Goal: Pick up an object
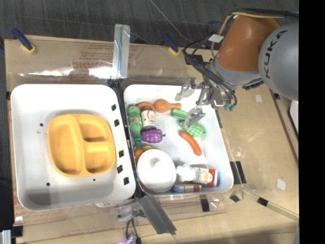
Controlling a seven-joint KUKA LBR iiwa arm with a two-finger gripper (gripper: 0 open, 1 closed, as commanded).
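A brown cardboard-covered bench (254,151) carries two shallow white bins side by side. Above the right white bin (219,151), the metal two-finger gripper (195,113) hangs with its fingers spread apart and nothing between them. Just below it lie a green toy vegetable (195,130) and a small green piece (179,114), probably the nearest candidates to pick. An orange toy carrot (191,142) lies beside them, then a purple grape bunch (151,135), a round white bowl (156,170) and a small white bottle (199,175). The left white bin (25,151) holds a yellow divided plastic tray (81,144), perhaps as a place for delivery.
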